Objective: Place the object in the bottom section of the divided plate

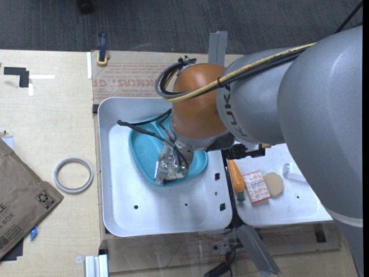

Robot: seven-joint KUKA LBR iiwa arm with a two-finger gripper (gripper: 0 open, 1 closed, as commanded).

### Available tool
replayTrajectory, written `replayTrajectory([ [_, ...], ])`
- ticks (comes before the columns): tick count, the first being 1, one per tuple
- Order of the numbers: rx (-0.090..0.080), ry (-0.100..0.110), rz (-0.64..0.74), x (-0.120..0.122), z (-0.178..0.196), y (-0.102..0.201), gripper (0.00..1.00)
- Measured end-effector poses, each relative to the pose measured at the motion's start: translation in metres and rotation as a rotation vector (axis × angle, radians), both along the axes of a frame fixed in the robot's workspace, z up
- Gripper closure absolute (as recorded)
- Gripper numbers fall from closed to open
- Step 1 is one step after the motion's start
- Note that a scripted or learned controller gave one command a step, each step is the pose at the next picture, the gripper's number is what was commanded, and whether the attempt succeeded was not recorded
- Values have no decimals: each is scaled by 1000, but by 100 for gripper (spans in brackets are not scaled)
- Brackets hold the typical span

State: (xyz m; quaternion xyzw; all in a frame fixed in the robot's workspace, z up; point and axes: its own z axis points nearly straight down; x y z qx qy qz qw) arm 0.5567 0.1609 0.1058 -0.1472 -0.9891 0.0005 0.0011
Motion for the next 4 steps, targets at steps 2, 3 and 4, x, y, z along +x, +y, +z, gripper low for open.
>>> replayTrajectory([
  [2,1,-3,156,-7,122,68,100],
  [3,0,0,130,-25,44,67,100],
  [4,0,-4,220,51,113,67,100],
])
